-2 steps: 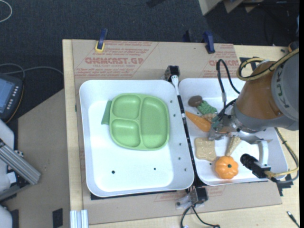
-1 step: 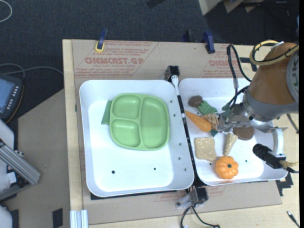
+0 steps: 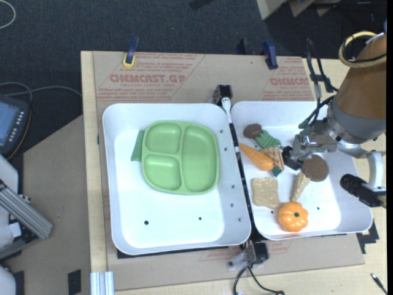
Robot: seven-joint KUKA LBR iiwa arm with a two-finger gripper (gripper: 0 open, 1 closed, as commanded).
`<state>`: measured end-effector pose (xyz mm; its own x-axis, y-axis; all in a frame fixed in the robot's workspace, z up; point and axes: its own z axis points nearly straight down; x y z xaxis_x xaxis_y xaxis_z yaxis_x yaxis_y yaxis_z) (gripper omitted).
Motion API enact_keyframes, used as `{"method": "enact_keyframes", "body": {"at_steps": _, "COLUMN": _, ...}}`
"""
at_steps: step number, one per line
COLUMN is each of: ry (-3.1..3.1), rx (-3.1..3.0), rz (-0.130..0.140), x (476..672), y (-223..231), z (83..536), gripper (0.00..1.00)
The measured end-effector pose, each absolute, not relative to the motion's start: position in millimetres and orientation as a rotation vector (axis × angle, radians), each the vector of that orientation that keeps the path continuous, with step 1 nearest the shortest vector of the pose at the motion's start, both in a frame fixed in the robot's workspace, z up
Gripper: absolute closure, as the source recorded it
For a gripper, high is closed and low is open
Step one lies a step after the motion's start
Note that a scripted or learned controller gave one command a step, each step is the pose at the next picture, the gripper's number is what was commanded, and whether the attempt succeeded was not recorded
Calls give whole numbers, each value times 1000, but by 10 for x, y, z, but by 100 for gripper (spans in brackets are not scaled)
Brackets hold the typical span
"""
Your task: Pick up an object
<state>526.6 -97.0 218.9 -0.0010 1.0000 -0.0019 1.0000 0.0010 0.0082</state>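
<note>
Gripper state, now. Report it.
Gripper: down in the right bin among the toy foods, beside the carrot and the brown disc; open or closed cannot be told.

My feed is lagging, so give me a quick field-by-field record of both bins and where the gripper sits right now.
left bin: holds a green divided plate
right bin: holds toy foods
carrot: near the bin's left wall, tip pointing up-left
cracker: flat, below the carrot
pumpkin: near the front edge
brown round piece: just below the gripper
cone: between cracker and brown round piece
gripper: low over the right bin, amid the food pile
holding anything: cannot tell
</note>
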Motion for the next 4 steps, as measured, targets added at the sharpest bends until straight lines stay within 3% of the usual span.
{"method": "enact_keyframes", "body": {"at_steps": 2, "ry": 2226, "rx": 2214, "rz": 4, "x": 5662, "y": -35, "z": 2250, "gripper": 100}}
{"method": "enact_keyframes", "body": {"at_steps": 3, "ry": 2227, "rx": 2214, "rz": 5, "x": 6011, "y": 416, "z": 2147, "gripper": 100}}
{"method": "enact_keyframes", "body": {"at_steps": 4, "ry": 2222, "rx": 2220, "rz": 0, "x": 5996, "y": 396, "z": 2149, "gripper": 100}}
